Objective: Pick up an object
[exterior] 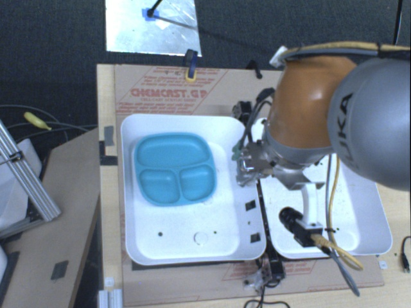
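**Single-arm picking cell, viewed from above.** The claw [246, 167] is seen over the divide between the two bins, at the right rim of the left bin [128, 191] and just beside the right edge of the blue divided tray [174, 167]. Whether it is spread or pressed together cannot be told, since it is looked down on past the wrist, and nothing can be seen pinched in it. The tray, the only sizeable candidate for picking, lies flat in the far half of the left bin with its three compartments facing up. The near half of that bin is marked by a dark speck [160, 234] and a faint ring [201, 238]. The right bin [369, 230] is largely hidden under the arm [321, 108], so its contents cannot be judged.

Risks, as judged from this arrangement: a descent from the present position is likely to be met by the bin rims rather than by the tray, because the claw is placed over the divide. Should the tray be approached, its shallow, smooth lip may be slipped off, and the tray may be tilted or dragged against the bin wall.
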`<state>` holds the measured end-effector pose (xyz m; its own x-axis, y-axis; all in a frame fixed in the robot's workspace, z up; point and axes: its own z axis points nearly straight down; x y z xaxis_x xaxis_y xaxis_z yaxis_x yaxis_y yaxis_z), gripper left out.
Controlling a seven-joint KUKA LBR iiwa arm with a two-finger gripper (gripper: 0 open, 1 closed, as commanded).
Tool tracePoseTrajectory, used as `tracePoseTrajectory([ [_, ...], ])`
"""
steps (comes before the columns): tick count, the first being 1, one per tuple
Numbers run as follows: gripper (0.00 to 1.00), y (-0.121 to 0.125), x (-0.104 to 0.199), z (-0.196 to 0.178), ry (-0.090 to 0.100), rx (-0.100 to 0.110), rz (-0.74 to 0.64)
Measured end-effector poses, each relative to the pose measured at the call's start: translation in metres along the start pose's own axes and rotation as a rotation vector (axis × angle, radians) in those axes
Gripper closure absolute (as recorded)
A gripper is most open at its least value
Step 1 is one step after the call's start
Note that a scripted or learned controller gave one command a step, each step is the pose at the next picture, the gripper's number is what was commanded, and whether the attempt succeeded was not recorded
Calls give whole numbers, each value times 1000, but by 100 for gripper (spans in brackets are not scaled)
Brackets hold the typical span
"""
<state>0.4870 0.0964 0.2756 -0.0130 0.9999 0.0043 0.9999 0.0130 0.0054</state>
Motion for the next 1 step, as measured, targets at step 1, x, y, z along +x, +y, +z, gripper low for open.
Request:
tracePoseTrajectory([
  [1, 100, 2, 52, -94, 1, -6, 3],
])
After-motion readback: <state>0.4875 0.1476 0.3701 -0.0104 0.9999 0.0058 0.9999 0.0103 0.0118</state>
